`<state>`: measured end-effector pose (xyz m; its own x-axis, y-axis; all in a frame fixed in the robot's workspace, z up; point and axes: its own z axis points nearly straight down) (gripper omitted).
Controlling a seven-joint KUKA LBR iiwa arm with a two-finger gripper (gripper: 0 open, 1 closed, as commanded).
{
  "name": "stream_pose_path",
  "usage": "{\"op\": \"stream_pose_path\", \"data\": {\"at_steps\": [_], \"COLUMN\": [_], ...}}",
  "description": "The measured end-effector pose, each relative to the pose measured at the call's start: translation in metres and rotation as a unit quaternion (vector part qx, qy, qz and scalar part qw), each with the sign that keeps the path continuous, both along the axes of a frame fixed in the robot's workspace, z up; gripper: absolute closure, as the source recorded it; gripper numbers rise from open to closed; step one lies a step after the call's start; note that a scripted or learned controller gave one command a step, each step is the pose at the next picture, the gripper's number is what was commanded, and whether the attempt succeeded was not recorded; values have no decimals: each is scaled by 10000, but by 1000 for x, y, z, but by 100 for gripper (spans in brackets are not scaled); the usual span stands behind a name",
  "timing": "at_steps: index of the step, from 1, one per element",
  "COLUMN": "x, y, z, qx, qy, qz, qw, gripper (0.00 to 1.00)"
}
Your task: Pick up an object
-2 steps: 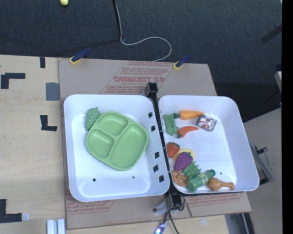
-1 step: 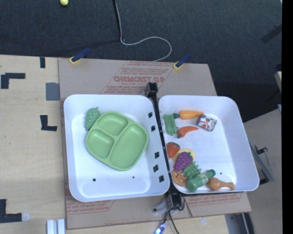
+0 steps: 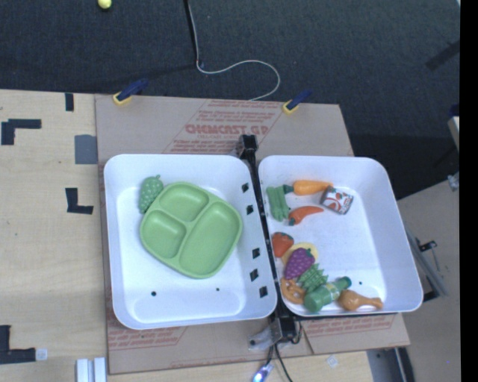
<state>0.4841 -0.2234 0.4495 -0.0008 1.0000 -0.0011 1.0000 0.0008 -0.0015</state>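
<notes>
Pre-grasp stage, nothing lifted; jaws' state cannot be told; next move calls for descending on an isolated piece, likely the can (image 3: 337, 200) in right bin (image 3: 388, 224).

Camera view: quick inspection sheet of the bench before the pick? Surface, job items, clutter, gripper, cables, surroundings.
Surface: cardboard sheet under two white bins, held by two clips.
Job's things: right bin holds toy food: carrot, small can, purple grapes, others bunched by the divider.
Clutter: left bin holds a green divided plate and green grapes.
Gripper: nothing seen.
Cables: white cable on the dark floor.
Surroundings: yellow ball, top left.
</notes>
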Motion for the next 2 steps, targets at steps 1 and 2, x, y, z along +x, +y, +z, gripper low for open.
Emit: {"op": "stream_pose_path", "data": {"at_steps": [1,2], "x": [0,0], "y": [0,0], "z": [-25,-25], "qx": [2,0], "qy": [5,-3], "qz": [0,2], "qw": [10000,10000], "gripper": [100,100]}}
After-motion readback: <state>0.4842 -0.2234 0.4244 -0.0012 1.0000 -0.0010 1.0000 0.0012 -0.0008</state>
